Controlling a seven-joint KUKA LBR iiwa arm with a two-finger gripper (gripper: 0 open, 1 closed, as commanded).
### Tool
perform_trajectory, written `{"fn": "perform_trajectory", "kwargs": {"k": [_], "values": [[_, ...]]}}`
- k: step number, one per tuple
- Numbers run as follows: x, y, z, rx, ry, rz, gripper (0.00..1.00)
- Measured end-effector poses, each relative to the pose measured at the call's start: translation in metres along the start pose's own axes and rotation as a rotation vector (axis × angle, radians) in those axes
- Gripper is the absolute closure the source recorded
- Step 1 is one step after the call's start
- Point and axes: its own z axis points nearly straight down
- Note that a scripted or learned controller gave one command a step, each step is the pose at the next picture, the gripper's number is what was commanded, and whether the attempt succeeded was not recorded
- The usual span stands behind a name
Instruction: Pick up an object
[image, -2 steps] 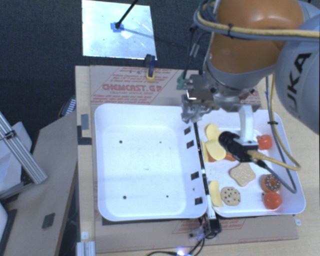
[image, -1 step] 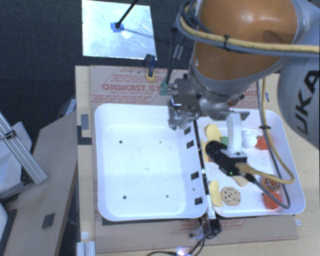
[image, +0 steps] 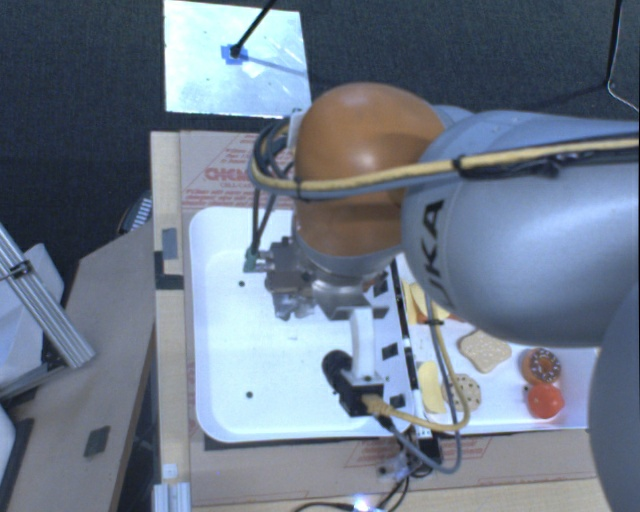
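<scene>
Camera view: saw grey arm (image: 520, 220) reaching in from the right over both bins. Noted left bin (image: 225, 330) with gripper (image: 290, 295) low above it; couldn't tell if clenched or released. Spotted in right bin (image: 505, 398) toast slice (image: 485, 350), red ball (image: 545, 401), donut (image: 541, 365), cookie (image: 463, 392), well apart from gripper.

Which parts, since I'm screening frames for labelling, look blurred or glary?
Camera view: the arm looms close and soft-edged; the shiny sheet at the top glares; the left bin reads bright, near-washed white; the red item in the right bin is fairly distinct.
</scene>
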Motion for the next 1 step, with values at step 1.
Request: {"fn": "perform_trajectory", "kwargs": {"k": [1], "values": [[-0.0504, 0.0016, -0.165, -0.032, 0.011, 0.01, 1.0]]}}
